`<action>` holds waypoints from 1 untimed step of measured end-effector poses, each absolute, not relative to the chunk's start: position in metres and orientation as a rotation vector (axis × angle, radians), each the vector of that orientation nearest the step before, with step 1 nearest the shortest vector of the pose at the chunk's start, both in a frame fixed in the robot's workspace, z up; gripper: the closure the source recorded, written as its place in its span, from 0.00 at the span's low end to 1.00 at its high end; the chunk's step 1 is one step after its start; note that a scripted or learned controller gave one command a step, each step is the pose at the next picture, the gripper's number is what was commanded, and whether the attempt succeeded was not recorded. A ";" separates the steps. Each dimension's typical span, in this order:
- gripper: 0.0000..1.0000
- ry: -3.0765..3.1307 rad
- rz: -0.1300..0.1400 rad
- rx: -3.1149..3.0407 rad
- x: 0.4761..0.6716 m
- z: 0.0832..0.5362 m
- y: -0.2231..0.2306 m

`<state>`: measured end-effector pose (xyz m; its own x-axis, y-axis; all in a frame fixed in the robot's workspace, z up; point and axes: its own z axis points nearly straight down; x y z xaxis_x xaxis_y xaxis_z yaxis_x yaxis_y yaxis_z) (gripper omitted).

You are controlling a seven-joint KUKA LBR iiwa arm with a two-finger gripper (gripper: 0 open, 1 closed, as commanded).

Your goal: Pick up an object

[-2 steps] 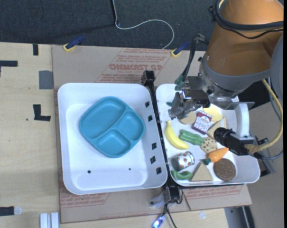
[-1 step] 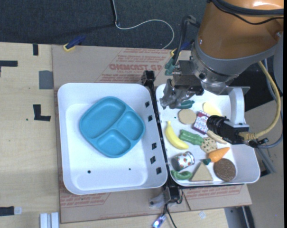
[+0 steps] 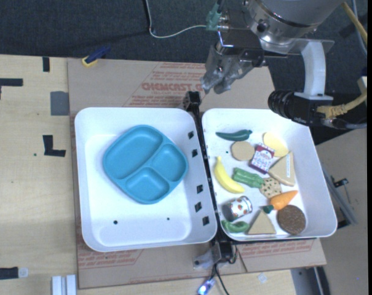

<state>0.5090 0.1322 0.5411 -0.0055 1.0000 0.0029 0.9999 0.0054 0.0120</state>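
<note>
Cardboard (image 3: pixel 112 85) covers the bench under two white bins; the left bin (image 3: pixel 87 165) holds a blue divided plate (image 3: pixel 146 163). The right bin (image 3: pixel 315 165) holds toy food, including a banana (image 3: pixel 223 176). The gripper (image 3: pixel 221 82) hangs above the bins' far edge, grasping nothing; its opening I cannot tell.

arm (image 3: pixel 290 11): big, round, shiny grey, orange band on top
gripper (image 3: pixel 221 82): small, grey metal
cables (image 3: pixel 173 32): 1 thin white, 1 yellow

We see a divided plate (image 3: pixel 146 163) in the left bin (image 3: pixel 90 220), toy food (image 3: pixel 259 180) crowding the right bin (image 3: pixel 318 165), and the gripper (image 3: pixel 221 78) behind both.
</note>
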 end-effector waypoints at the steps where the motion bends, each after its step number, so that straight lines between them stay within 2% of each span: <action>1: 1.00 2.233 -0.028 2.223 0.481 0.380 0.164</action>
